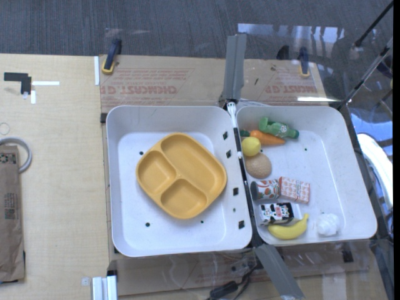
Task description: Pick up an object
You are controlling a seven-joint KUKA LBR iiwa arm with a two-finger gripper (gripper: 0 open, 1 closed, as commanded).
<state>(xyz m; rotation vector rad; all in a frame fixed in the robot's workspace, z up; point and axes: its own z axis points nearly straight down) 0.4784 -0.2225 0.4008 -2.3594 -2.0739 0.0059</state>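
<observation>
The right bin (340, 167) holds several small items along its left side. A green toy (278, 128) and an orange carrot (265, 138) lie at the back, with a yellow lemon (250, 145) and a tan potato-like piece (258, 165) just in front. Nearer the front sit a small can (264, 189), a red and white carton (294, 190), a black and white carton (276, 213), a yellow banana (289, 229) and a white crumpled lump (327, 224). The left bin (122, 186) bears a yellow divided plate (181, 175).
A grey divider post (234, 67) stands behind the seam between the bins. Cardboard (156, 80) lies behind them, held by clamps (112, 55). A brown paper bag (11, 211) lies on the wooden bench at the left. A clear panel (369, 61) stands at the right.
</observation>
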